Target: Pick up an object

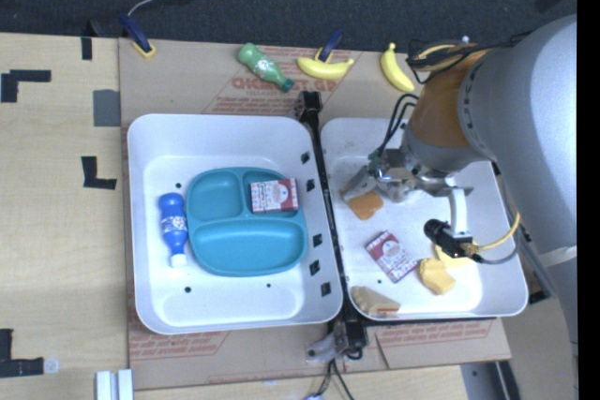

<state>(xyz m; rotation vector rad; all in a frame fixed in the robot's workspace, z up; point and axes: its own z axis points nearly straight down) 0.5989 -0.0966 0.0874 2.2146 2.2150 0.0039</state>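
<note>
Step in hand: approach and grasp, by my reading. The hand point(367, 185) is low in the right bin point(497, 295), fingers spread, just above the tan block point(367, 204), which lies on the bin floor left of the red packet point(390, 256). Nothing sits between the fingers. Next move calls for lowering squarely over the block, then closing before any lift.
</note>
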